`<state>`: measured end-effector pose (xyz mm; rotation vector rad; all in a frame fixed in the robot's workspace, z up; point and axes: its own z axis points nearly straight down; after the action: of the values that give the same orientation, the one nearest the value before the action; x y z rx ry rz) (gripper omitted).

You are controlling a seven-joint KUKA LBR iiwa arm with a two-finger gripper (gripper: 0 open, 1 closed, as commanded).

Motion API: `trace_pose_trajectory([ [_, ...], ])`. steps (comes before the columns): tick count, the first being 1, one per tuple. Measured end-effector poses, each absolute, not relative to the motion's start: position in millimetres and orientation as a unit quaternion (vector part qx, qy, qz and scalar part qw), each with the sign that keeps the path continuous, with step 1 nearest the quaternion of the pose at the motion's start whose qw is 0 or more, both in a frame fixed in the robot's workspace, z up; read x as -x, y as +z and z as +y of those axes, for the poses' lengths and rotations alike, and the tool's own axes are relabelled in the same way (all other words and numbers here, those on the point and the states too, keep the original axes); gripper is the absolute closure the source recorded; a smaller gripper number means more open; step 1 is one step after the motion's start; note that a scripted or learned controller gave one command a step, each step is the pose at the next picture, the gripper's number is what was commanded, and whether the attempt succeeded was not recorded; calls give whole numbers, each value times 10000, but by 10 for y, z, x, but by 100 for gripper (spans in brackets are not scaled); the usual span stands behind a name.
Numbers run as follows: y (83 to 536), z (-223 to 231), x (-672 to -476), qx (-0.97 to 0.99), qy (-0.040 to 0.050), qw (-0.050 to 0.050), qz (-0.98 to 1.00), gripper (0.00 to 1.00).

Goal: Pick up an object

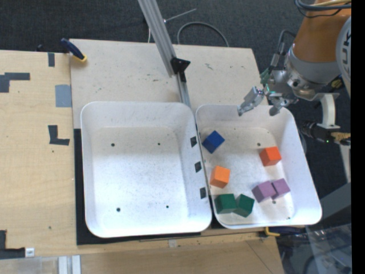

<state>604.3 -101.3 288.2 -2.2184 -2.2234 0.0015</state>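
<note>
Two-finger metal gripper (262,103) hung open and empty above the far rim of the right shallow white plastic bin (300,147), probably staging a descent, with the small blue cube (213,141) nearest inside that bin, toward its left wall.

Even, fairly bright light falls from overhead, leaving only short soft shadows under the blocks. The white bins (140,110) look slightly washed out and speckled with grain. Toward five o'clock the corner turns dim and blurry.
</note>
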Motion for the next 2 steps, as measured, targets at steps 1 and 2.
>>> trace_pose_trajectory([
  [1,1623,-973,-5736,7068,33,41,-7074,0],
  [2,1672,-976,-5759,7065,5,8,-7077,0],
])
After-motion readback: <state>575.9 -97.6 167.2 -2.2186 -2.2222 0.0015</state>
